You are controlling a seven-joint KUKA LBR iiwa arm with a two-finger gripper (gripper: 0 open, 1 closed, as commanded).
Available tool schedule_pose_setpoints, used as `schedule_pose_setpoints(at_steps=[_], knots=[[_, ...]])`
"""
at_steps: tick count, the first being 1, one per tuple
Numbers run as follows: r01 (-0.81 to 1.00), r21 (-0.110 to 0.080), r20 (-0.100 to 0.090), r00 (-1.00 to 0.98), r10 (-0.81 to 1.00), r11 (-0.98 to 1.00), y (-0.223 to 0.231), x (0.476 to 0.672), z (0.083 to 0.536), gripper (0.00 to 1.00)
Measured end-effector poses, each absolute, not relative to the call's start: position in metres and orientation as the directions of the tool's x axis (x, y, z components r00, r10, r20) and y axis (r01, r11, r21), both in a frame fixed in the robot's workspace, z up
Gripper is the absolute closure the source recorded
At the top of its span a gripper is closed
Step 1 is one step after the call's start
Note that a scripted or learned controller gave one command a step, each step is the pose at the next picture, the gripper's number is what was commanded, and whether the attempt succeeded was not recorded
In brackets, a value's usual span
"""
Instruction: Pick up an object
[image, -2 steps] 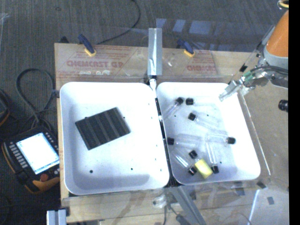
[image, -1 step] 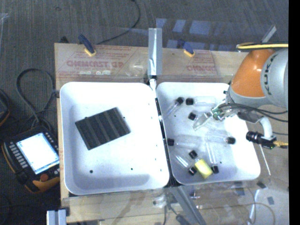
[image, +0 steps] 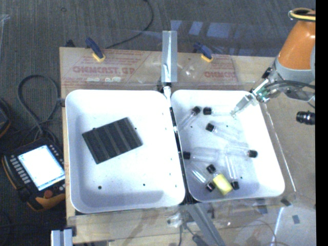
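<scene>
A: Spotted the gripper (image: pixel 243 104) hanging above the far right corner of the right bin (image: pixel 215 93), angled down and inward from the arm's side.

B: Open or closed?

A: Couldn't tell, too small and blurred at that tip. Saw nothing clearly gripped either.

B: Found the pickable stuff where?

A: Mostly right there in the right bin: clear tubes (image: pixel 225 152) with black caps, scattered flat from the middle to the near edge, plus a yellow piece (image: pixel 222 183) down by the near wall, touching or nearly touching a cap. Lay loose and crisscrossed, probably tipped in for grabbing at random.

B: And the other bin?

A: Held just a dark ribbed slab (image: pixel 113 139), lying flat and skewed near the middle of the left bin (image: pixel 102 106), well apart from every wall.

B: Reckoned much room to work?

A: Plenty above the left bin, and open floor all round that slab. Tighter on the right: looked crowded along the near wall, with the yellow piece hemmed in between caps and the rim. Judged the two caps (image: pixel 201 110) up near the far wall the closest pick, with bare white floor around them.

B: Any worry about edges?

A: Minded the shared rim (image: pixel 175 132) between the bins, and the right wall close beside the gripper, likely to cramp a descent in that corner.
</scene>
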State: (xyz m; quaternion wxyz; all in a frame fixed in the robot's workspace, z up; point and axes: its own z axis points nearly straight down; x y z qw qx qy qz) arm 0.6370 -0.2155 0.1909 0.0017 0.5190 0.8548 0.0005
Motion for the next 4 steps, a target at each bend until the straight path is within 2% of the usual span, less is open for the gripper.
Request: schedule_pose_setpoints(at_steps=[1, 2, 3, 4], knots=[[0.897, -0.001, 0.002, -0.442, 0.897, 0.442, -0.153, 0.552, 0.117, 0.0], [0.891, 0.001, -0.004, -0.453, 0.891, 0.453, -0.224, 0.583, 0.241, 0.0], [0.847, -0.001, 0.002, -0.531, 0.847, 0.531, -0.203, 0.573, 0.115, 0.0], [0.828, 0.004, -0.004, -0.561, 0.828, 0.561, -0.139, 0.619, 0.091, 0.0]])
